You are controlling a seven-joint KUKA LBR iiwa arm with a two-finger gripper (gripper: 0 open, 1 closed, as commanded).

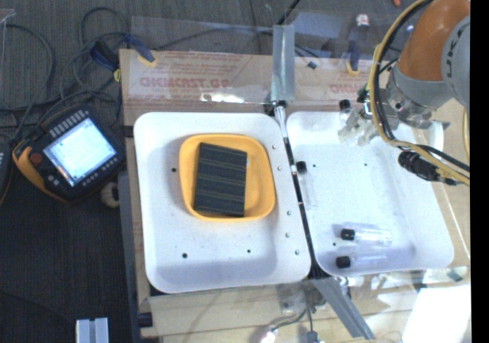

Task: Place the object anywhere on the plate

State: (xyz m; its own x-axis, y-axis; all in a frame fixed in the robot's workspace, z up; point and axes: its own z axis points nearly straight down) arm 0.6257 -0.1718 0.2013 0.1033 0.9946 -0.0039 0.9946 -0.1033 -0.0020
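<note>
A yellow square plate [226,178] sits in the middle of the left white bin [214,257]. A dark, ribbed rectangular block [221,179] lies flat on the plate, inside its rim. My gripper [357,127] hangs over the far part of the right bin [382,181], near its back wall. It is well away from the plate and the block, and nothing shows in it. The grey arm with its orange band [432,36] comes in from the upper right.
Two clear tubes with black caps [365,235] [357,261] lie near the right bin's front. A small dark-tipped piece [302,172] rests by the divider between the bins. Black cables [424,162] hang from the wrist. A teach pendant [69,154] lies left of the bench.
</note>
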